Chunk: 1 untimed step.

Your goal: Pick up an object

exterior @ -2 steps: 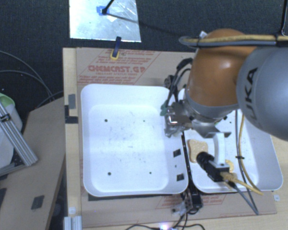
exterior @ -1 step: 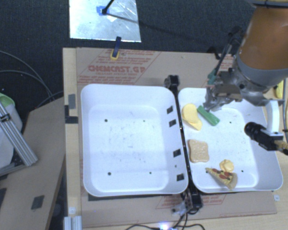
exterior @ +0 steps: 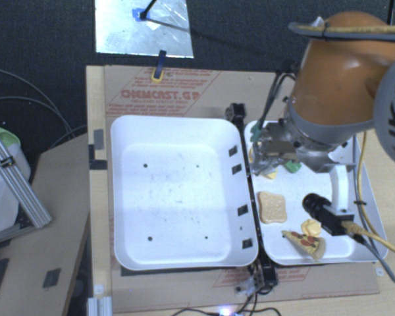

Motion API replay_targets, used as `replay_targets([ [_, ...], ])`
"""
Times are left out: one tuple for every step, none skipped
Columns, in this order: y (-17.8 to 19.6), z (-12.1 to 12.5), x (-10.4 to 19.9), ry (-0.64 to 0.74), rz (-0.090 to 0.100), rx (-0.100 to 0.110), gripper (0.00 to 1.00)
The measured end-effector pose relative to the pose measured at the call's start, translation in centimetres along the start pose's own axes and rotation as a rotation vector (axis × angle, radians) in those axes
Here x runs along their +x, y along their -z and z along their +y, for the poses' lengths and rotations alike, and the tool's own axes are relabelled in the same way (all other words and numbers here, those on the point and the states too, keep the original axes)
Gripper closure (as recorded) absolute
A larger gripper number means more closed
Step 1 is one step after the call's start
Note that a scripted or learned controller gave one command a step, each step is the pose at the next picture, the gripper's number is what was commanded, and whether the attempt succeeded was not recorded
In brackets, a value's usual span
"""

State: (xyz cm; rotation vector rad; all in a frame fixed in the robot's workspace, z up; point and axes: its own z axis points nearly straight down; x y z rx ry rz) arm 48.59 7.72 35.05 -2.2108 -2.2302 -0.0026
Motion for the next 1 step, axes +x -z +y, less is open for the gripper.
replay_targets([
  [4.21, 0.09, -5.75, -0.012, -0.003, -0.007, 1.0],
])
